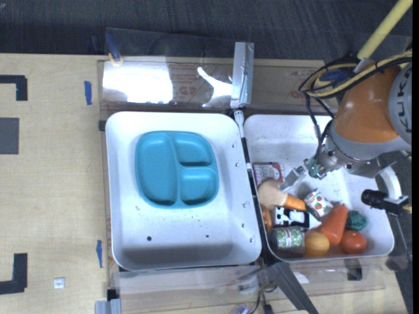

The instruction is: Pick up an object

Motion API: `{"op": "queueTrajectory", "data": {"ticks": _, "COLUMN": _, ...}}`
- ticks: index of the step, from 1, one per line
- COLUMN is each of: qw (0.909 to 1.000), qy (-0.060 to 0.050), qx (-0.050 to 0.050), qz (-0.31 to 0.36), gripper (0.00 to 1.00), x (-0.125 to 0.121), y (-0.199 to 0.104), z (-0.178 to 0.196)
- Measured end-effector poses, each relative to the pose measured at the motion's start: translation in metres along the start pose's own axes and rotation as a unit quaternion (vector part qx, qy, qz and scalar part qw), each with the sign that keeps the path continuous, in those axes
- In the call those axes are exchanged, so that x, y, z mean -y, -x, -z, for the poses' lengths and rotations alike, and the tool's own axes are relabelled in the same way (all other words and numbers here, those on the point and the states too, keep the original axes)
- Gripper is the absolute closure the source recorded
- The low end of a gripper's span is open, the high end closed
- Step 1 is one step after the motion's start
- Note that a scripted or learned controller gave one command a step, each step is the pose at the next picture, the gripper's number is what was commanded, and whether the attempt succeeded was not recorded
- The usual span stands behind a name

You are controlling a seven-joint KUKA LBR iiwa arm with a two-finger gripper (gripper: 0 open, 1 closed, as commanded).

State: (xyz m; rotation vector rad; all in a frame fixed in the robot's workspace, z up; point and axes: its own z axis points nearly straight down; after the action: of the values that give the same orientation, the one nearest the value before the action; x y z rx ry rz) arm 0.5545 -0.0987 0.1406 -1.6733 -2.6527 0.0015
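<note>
The right bin (288, 128) holds a heap of toy foods along its near side. Among them are a tan rounded piece (268, 192), a black-and-white carton (290, 218), a green can (288, 239), a yellow-orange fruit (317, 243), an orange carrot (334, 220) and a red tomato (353, 242). A small red-and-white box (319, 203) lies just behind the carrot. My gripper (297, 176) hangs low over the middle of this bin, just behind the tan piece and to the left of the small box. I see nothing held in it.
The left bin (118, 175) carries a blue divided plate (175, 167). A flat packet (267, 172) lies by the right bin's left wall. A dark teal item (357, 220) sits near the tomato. The grey arm with its orange band (370, 113) overhangs the right bin's far right corner.
</note>
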Motion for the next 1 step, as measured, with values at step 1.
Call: {"op": "queueTrajectory", "data": {"ticks": 1, "qw": 0.9982, "qy": 0.025, "qx": 0.011, "qz": -0.054, "gripper": 0.00, "x": 0.0434, "y": -0.0049, "z": -0.0353}}
